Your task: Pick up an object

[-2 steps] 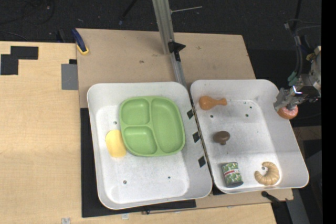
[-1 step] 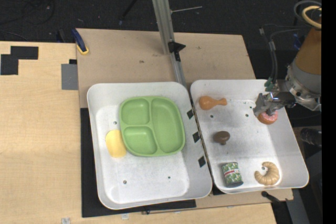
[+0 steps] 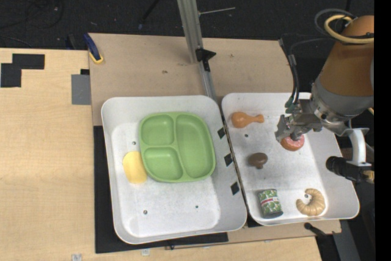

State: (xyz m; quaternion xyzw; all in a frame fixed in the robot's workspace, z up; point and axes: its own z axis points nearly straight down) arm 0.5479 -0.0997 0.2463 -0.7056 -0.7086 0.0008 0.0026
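Hanging over the right bin (image 3: 342, 208) from three o'clock, the arm (image 3: 345, 70) sets its jaws (image 3: 292, 131) directly above a small red and white object (image 3: 292, 143) near the middle of that bin; whether the jaws are parted or closed on it cannot be told, since the gripper body hides the fingertips and the object's upper side, and for the same reason its long axis cannot be read. At eleven o'clock from it lies an orange drumstick-shaped toy (image 3: 245, 120), its long axis running nine to three with the thin end toward three. A brown mushroom-like piece (image 3: 258, 159) sits at seven o'clock from the jaws. Along the bin's near edge stand a green can (image 3: 269, 202) and a tan croissant (image 3: 312, 202). In the left bin (image 3: 122, 217) rest a green divided plate (image 3: 177, 147) and a yellow lemon (image 3: 134, 167) touching its left rim, all on the worktop (image 3: 146, 64).
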